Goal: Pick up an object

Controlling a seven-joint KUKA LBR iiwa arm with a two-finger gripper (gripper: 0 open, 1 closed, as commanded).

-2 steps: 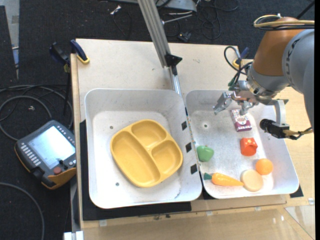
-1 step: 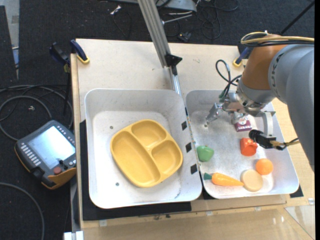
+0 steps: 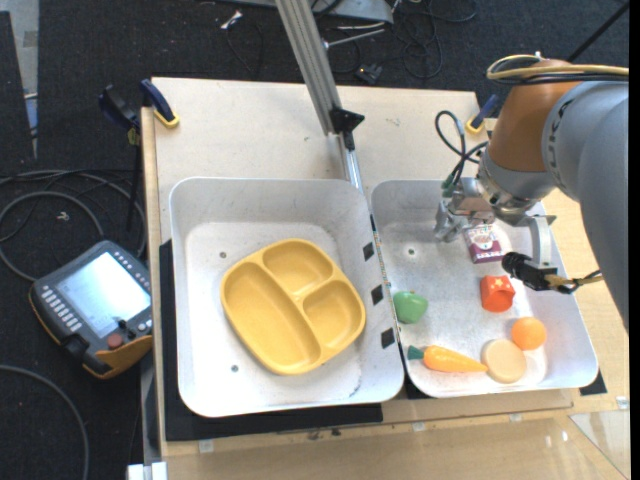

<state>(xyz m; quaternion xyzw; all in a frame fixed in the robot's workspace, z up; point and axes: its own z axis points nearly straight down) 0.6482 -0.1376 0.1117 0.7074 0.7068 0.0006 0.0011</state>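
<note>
A yellow divided plate (image 3: 292,305) is lying in the left bin (image 3: 200,208), filling most of its floor, with one long compartment on its left side and two smaller ones on its right. The right bin (image 3: 400,200) is sitting just right of the plate's bin, the two touching along a shared edge.

Taking the plate as the landmark: a green toy (image 3: 410,307) is resting just to its right, across the bin divide, close to the right bin's left wall. A toy carrot (image 3: 452,360) is lying to the plate's lower right, orange body pointing right with its green tip toward the plate. Further right of the carrot, a pale round piece (image 3: 505,360) is sitting with an orange ball (image 3: 528,333) touching its upper right side. A red block (image 3: 497,293) is standing above those two, well right of the plate.

To the plate's upper right, the gripper (image 3: 452,224) is hanging low over the far part of the right bin, below the arm's orange band (image 3: 525,128). Whether its claw is spread or closed cannot be told from this angle. A small purple-and-white box (image 3: 485,245) is lying just right of the gripper, partly under the wrist.
</note>
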